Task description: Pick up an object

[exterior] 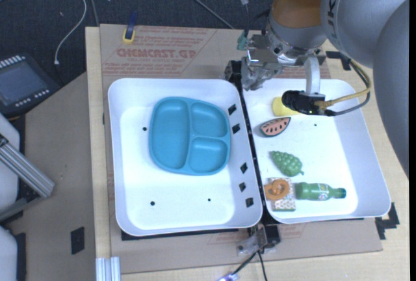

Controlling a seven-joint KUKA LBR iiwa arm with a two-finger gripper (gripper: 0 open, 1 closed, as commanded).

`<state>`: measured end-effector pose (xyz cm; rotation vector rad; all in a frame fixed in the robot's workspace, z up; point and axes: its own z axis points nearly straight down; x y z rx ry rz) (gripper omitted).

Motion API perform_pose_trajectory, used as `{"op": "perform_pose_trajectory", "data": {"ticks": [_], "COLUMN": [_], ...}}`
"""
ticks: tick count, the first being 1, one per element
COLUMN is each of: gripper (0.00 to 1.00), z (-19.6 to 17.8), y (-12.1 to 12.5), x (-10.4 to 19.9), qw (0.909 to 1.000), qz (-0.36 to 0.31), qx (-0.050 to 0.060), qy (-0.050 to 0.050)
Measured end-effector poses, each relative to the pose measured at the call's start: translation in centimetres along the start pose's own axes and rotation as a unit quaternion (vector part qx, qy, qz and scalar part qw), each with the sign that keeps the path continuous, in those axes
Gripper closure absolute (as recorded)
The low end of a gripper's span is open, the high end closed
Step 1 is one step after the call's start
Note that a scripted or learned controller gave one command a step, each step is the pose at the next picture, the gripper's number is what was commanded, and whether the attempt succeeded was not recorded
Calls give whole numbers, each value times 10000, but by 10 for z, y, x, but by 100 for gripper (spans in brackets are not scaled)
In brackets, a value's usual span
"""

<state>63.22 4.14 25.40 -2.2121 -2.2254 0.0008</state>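
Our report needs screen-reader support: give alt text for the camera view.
The arm's end effector hovers at the right bin's top-left corner, above a watermelon slice, grapes, a green bottle and a pastry. The left bin holds a blue divided plate.

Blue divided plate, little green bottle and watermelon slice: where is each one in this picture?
Blue divided plate [190, 136]: camera view, on the ridge between its compartments.
Green bottle [317, 192]: camera view, on the middle of its body.
Watermelon slice [275, 126]: camera view, on its red flesh.
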Motion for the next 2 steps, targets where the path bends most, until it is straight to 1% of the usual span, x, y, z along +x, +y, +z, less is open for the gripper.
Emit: {"op": "perform_pose_trajectory", "data": {"ticks": [1,2], "gripper": [100,0], "z": [6,6], "y": [3,3], "x": [50,46], "qw": [10000,10000], "qz": [2,24], "qx": [-14,-16], "qy": [-1,-8]}}
